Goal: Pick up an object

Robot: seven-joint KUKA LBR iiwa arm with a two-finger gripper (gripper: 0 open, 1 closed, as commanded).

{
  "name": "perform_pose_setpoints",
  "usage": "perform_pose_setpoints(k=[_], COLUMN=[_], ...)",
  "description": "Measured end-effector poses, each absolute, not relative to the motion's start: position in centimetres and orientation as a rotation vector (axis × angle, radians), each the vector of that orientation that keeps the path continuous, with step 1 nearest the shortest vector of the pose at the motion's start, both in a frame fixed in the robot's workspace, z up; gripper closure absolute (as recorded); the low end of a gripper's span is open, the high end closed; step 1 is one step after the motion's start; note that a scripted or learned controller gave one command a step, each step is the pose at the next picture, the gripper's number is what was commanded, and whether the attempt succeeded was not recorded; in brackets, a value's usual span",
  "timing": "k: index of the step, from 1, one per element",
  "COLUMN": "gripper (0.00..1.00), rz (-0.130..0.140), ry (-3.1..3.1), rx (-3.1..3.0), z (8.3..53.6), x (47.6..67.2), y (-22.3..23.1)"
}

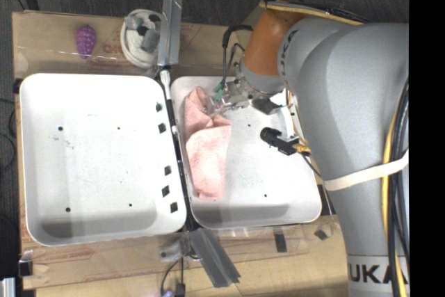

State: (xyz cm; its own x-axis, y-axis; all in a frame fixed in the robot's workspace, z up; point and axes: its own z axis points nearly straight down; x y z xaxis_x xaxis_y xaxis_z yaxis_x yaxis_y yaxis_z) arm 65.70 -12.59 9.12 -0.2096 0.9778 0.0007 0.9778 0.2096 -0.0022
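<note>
Gripper (221,98) at pink cloth's (207,149) upper end

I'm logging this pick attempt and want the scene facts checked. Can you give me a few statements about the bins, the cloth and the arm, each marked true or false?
1. The pink cloth lies in the right bin. True.
2. The cloth sits against that bin's right wall. False: it lies along the left wall, next to the divider.
3. The gripper is at the cloth's upper end. True.
4. A purple object lies inside the left bin. False: it rests on the bench above that bin.
5. The arm reaches over the left bin. False: it is over the right bin.
</note>
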Motion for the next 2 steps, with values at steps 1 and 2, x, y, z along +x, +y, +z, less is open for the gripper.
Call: perform_pose_setpoints(k=[1, 2], gripper=[0.00, 0.00], rz=[0.002, 0.002], ry=[-2.442, -2.117], rx=[-1.973, -2.320], z=[9.1, 16.7], x=[65.7, 65.7], y=[-12.6, -13.2])
